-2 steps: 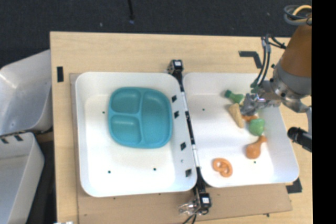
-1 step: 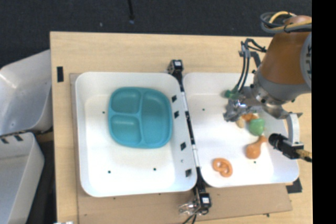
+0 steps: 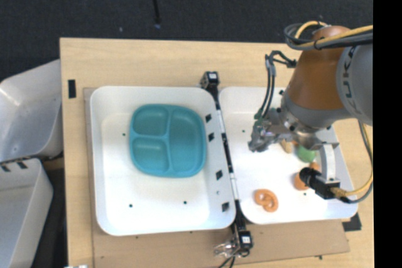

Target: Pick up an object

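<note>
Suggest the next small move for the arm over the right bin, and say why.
Probably a short shift toward the orange pretzel-shaped piece before descending. The gripper hangs over bare floor of the right bin, with nothing seen in it. That piece lies apart in the open near the bin's front edge, while the green object and small orange object sit tucked under the arm.

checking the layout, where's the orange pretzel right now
The orange pretzel lies in the right bin, near its front edge, close to the divider between the bins and apart from the hand above it.
</note>
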### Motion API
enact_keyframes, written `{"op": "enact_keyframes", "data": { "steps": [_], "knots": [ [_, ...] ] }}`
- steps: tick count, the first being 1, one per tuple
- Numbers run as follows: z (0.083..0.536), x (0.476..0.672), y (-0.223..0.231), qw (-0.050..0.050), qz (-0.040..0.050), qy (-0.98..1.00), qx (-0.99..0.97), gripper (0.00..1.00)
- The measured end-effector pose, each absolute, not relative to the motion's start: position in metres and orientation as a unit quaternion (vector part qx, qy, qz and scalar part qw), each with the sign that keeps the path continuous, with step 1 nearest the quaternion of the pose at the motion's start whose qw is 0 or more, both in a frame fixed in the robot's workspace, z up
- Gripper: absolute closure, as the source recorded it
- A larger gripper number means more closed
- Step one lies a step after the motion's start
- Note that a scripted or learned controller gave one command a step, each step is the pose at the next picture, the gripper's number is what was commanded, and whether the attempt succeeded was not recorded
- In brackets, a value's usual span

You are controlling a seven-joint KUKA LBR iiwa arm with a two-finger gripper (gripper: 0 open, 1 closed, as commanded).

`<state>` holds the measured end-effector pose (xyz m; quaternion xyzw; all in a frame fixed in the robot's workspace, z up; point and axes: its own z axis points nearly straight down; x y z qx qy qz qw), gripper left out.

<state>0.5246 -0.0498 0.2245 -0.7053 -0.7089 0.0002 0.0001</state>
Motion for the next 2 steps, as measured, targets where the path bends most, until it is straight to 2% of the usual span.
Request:
{"op": "enact_keyframes", "data": {
  "steps": [2],
  "knots": [
    [0.219, 0.503, 0.059, 0.001, -0.0001, -0.71, -0.705, 1.0]
  ]
}}
